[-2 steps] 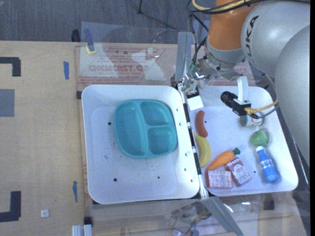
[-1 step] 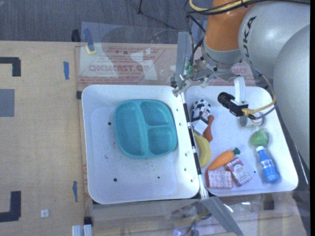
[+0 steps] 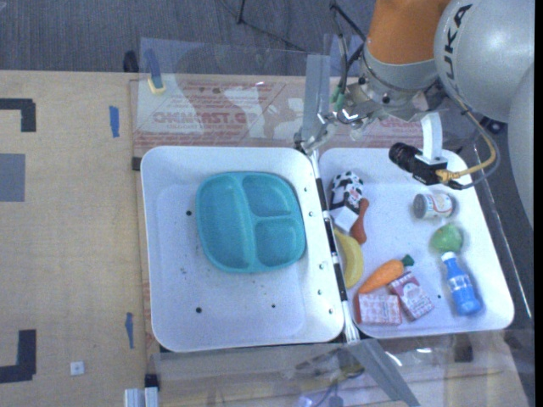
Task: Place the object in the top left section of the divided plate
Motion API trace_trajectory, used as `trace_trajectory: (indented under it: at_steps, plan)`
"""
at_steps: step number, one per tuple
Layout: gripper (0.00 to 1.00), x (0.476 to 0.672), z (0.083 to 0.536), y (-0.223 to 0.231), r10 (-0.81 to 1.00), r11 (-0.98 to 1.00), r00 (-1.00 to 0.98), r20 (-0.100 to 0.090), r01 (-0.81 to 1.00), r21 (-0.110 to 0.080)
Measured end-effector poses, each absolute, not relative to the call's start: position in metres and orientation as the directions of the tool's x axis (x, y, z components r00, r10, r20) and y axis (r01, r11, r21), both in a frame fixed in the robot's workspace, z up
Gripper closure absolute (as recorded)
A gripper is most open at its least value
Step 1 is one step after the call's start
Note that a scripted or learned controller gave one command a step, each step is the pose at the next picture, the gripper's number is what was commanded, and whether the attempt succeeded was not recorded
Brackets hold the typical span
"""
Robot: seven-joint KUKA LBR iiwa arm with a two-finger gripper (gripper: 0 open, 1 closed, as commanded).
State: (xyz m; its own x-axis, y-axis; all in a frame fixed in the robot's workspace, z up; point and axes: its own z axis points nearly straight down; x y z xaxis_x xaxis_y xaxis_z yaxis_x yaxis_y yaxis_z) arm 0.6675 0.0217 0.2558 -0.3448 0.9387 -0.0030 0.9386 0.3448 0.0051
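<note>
Aim for the top left section of the teal divided plate [image 3: 251,221] in the left bin [image 3: 170,312], first seizing squarely a toy from the right bin [image 3: 484,312]; cannot tell whether the gripper [image 3: 316,138] is spread.

Black letters "KU", part of the maker's name, stand on the grey arm [image 3: 488,36], upper right of frame.
</note>
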Motion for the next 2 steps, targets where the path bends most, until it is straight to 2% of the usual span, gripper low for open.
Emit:
trace_trajectory:
  at_steps: [1, 2]
  plan:
    - [1.00, 0.669, 0.267, 0.023, 0.938, 0.346, -0.346, -0.006, 0.938, 0.010]
    - [1.00, 0.618, 0.279, 0.082, 0.976, 0.218, -0.218, 0.000, 0.976, -0.001]
